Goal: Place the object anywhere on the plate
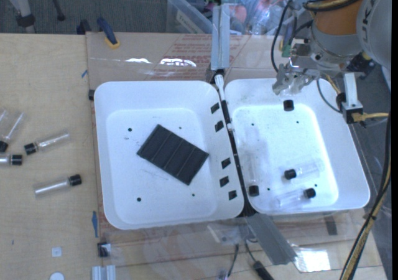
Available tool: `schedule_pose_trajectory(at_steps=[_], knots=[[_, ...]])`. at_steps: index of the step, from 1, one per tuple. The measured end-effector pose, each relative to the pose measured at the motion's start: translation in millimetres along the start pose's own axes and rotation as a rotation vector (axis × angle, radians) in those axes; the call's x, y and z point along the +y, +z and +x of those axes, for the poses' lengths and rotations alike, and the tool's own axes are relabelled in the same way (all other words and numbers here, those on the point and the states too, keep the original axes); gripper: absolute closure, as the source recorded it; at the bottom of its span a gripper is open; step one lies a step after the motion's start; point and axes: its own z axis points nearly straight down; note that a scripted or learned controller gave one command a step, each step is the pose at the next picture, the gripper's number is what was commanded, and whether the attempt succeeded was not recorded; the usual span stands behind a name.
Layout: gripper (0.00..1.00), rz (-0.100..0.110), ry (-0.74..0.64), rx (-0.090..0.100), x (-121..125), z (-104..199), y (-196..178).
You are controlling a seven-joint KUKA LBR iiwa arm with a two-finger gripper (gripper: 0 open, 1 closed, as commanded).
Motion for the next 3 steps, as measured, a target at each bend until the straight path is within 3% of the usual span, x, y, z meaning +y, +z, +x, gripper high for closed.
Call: schedule_pose_trajectory(at_steps=[1,2,3], knots=[[1.0,0.006,0.399,0.002,-3,60,36],[1.0,0.006,0.1,0.002,-39,130,48],[1.0,-0.004,-0.144,0.002,-17,168,27]])
